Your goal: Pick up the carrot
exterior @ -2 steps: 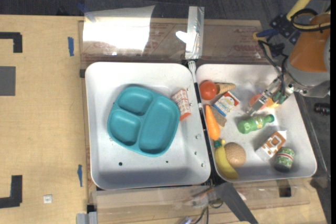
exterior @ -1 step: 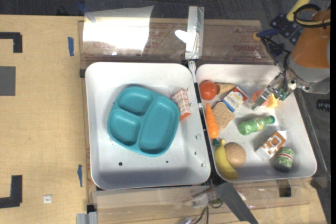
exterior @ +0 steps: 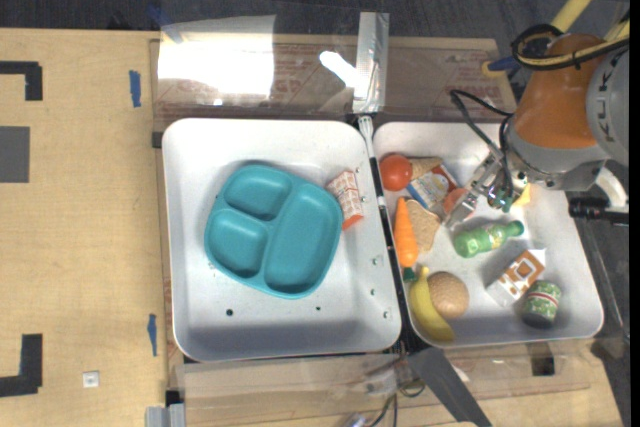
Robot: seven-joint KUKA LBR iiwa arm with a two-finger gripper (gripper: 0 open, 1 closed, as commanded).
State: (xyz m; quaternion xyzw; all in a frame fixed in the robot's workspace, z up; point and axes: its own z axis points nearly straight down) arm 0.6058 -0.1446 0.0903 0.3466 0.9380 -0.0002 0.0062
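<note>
Banana lies at the near left corner of the right bin, touching a brown roll. Carrot lies just beyond it along the bin's left wall, below a tomato. Gripper hangs over the bin's far middle, above a green bottle; finger state cannot be determined. Teal divided plate occupies the left bin.

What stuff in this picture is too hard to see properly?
- Gripper: small and tangled with cables in the camera view, so open or shut is unclear.
- Packet: print too small to read; its right end sits under the gripper.
- Carrot: lower tip runs in against the banana.
- Small can by the teal plate: label too small to read.
</note>
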